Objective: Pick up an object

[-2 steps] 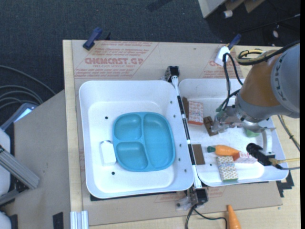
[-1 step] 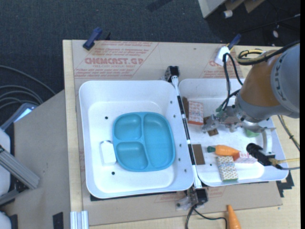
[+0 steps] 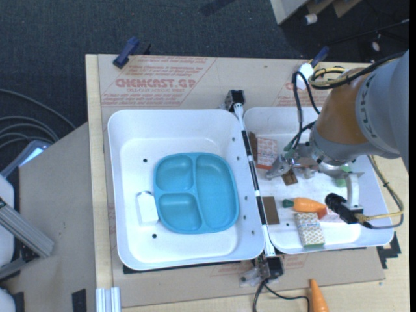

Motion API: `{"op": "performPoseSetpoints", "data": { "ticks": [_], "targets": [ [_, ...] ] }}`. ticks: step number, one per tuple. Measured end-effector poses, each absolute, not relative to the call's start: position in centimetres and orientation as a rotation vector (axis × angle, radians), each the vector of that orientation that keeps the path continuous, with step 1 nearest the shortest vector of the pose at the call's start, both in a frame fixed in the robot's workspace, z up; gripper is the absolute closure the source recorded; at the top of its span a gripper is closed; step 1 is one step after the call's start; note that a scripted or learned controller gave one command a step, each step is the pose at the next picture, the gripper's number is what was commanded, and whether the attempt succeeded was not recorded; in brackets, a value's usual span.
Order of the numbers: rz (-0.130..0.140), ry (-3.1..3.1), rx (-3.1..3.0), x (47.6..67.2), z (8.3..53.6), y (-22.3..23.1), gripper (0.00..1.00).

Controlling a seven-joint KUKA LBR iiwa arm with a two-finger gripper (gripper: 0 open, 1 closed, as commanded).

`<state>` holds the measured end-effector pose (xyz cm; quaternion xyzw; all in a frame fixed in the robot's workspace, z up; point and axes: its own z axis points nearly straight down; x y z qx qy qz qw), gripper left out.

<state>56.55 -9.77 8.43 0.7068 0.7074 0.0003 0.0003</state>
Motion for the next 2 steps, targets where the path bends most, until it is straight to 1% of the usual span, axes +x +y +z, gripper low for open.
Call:
{"op": "performPoseSetpoints", "data": {
  "ticks": [1, 2],
  "targets": [
    [0.002, 2.221, 2.22, 56.6, 9.4, -9.8, 1.0],
    [0.001, 2.223, 2.22, 54.6, 18.5, -4.4, 1.0]
  ]
}}
